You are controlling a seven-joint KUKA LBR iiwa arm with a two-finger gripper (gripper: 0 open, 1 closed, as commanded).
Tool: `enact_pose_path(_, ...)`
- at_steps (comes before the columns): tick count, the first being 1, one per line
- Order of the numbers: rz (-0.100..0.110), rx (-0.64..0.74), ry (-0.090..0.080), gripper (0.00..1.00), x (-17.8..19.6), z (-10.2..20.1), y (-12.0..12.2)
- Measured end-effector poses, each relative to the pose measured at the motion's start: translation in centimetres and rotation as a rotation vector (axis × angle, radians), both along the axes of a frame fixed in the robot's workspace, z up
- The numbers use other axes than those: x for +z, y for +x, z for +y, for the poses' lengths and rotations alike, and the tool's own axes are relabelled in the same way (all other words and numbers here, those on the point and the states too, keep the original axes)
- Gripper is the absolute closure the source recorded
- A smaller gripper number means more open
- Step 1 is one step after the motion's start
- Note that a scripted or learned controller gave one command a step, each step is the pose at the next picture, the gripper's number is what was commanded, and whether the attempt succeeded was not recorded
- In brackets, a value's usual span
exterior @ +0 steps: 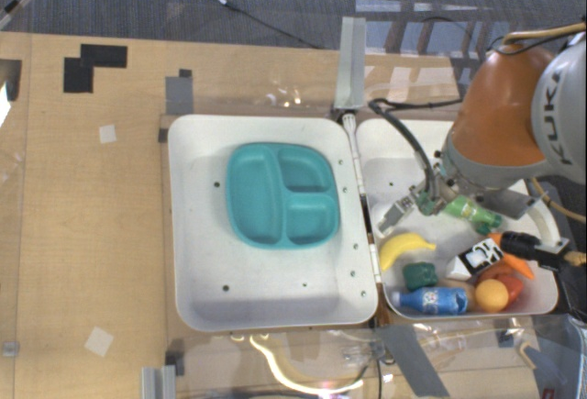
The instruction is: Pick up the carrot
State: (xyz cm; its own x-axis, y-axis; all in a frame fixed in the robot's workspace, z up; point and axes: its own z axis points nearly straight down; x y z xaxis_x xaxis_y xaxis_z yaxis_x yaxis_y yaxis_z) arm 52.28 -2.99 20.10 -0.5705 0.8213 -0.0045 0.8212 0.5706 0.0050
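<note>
Teal plate [280, 195] left bin [197, 296]; carrot [515, 266] right bin [390, 149].

Left bin [197, 232]: held a teal divided plate [281, 194].
Right bin [390, 149]: held a banana [404, 249], green block [421, 275], blue bottle [433, 300], orange ball [492, 295].

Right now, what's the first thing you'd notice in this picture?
The big grey and orange robot arm reaching in from the right jumps out first. Next comes the bright teal divided plate, sitting alone in the left bin. Then the colourful pile in the right bin: a yellow banana, a blue bottle and an orange ball.
</note>
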Motion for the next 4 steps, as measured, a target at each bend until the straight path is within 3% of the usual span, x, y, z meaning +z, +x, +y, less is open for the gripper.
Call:
enact_pose_path(1,0.004,-0.198,0.003,0.00,-0.52,1.40,-3.49)
enact_pose_path(4,0.003,-0.198,0.002,0.00,-0.51,1.39,-3.48)
